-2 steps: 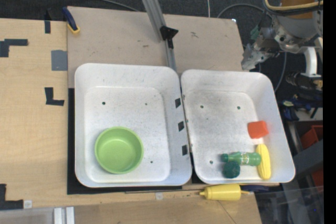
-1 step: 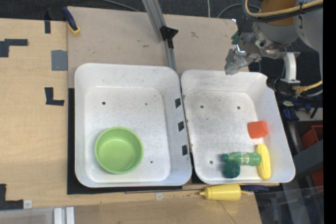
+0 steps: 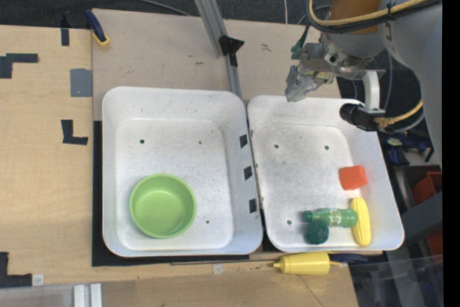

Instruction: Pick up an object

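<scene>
In the right bin (image 3: pixel 287 154) lie an orange block (image 3: pixel 352 177), a yellow banana-shaped piece (image 3: pixel 361 221), a green bottle (image 3: pixel 332 217) and a dark green lump (image 3: pixel 315 231), all near its front right corner. The gripper (image 3: pixel 296 91) hangs over the bin's far edge, well away from those objects, with nothing visible between its fingers. A light green bowl (image 3: pixel 163 205) sits in the left bin (image 3: pixel 172 118) at the front left.
A yellow bottle (image 3: pixel 305 264) lies on the bench just in front of the right bin. A slanted metal pole (image 3: pixel 208 7) rises behind the bins. A yellow-and-blue clamp (image 3: pixel 97 29) sits at the bench's far left corner.
</scene>
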Available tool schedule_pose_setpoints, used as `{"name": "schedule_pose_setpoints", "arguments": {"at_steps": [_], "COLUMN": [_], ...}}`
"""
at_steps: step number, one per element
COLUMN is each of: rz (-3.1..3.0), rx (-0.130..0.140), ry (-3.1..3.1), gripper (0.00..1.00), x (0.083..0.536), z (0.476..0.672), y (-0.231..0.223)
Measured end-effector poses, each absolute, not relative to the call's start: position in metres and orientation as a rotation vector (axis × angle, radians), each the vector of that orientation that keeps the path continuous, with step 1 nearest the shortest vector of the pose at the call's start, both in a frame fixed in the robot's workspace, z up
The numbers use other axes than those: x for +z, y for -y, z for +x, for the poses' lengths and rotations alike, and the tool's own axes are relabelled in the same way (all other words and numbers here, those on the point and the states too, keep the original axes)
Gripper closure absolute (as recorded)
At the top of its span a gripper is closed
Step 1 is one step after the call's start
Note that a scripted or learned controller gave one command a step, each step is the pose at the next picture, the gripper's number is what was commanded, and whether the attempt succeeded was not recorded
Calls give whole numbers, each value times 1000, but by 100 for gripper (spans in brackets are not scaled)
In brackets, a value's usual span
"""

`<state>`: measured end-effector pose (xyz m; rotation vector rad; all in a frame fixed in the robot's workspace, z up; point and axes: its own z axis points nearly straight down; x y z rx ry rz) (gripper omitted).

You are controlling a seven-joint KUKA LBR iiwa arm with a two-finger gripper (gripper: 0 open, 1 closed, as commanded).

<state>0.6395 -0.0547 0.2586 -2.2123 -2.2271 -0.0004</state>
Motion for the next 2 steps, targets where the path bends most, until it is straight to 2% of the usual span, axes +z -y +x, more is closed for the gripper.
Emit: {"name": "schedule_pose_setpoints", "arguments": {"at_steps": [1, 2], "rz": [-2212, -2213], "rx": [3, 1], "ry": [2226, 2227], "gripper": [100, 100], "x": [242, 241], "z": [634, 637], "y": [3, -45]}}
